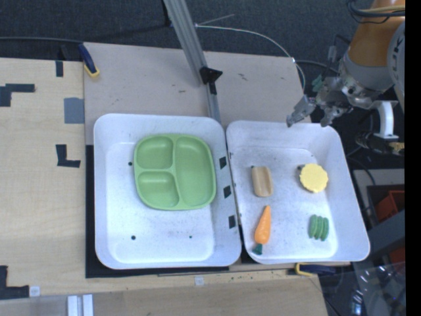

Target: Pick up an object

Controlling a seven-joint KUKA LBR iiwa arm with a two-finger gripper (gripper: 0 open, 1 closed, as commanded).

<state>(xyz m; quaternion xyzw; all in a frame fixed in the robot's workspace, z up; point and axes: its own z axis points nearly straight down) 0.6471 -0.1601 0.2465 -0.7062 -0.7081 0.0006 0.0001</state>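
Camera view, looking down at a slant on both bins. From my remote station I read the left bin (pixel 112 242) as holding one green divided plate (pixel 175 171), lying flat toward its far half. The right bin (pixel 348 229) carries the candidates for the pick, well apart from one another: a tan bread-like block (pixel 261 180), a yellow round piece (pixel 314 178), an orange carrot (pixel 263 225) with its green stem end toward the near rim, and a small green pod cluster (pixel 319 228). I judge this spacing useful, since each item has bare floor around it for fingers to descend on either side.

The arm enters from the right, and the gripper (pixel 308 114) hovers above the far rim of the right bin, apart from every item. Its two fingers are spread, with nothing between them. I take this high, offset pose as a staging position that leaves the bin floor unobstructed.

No object has been picked yet. The yellow round piece lies nearest the gripper; the next move, in my judgement, calls for travel inward over the bin and a descent.
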